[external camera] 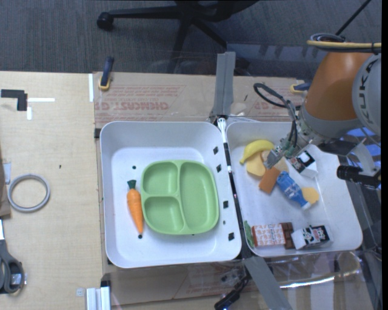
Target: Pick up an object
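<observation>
yellow banana [257, 149], curved, beside gripper [276, 154]

**A robotics lab bench, no question**

Here's a pale wooden bench [48, 242] with two shallow white bins [112, 200] set side by side on flattened cardboard [151, 100]. A grey-and-orange industrial arm [339, 85] reaches over the right bin's far edge, cables trailing. Toy food lies in both bins. Grey carpet [60, 36] and an office chair's wheeled base [182, 18] sit beyond the bench's far edge, tape roll [27, 192] near its left edge.
</observation>
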`<state>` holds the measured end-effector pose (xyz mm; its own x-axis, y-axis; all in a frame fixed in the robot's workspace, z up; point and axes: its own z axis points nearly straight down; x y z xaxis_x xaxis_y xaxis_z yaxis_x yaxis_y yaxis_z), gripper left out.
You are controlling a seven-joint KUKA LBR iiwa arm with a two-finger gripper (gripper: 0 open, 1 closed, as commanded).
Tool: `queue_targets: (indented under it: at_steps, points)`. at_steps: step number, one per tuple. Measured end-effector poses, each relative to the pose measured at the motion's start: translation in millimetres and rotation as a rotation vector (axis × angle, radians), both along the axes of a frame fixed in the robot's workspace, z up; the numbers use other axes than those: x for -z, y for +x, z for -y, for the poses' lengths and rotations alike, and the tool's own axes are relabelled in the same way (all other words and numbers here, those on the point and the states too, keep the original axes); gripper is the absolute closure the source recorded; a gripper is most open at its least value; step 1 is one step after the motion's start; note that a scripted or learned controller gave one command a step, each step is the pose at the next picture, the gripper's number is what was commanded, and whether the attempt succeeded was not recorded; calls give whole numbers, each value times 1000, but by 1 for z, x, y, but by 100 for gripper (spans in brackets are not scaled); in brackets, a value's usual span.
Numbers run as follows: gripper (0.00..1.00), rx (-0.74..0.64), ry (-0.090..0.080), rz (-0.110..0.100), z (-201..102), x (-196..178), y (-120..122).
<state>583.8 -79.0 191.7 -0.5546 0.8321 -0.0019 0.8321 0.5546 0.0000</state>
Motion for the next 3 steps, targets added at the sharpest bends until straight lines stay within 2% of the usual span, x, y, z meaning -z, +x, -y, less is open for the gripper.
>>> queue_targets:
  at_steps: [1,2,3]
  points:
    - [100,-115,1,-2,38,101,-47]
    - [100,227,0,-1,-3,-25,-9]
    - [100,126,1,-2,28,101,-61]
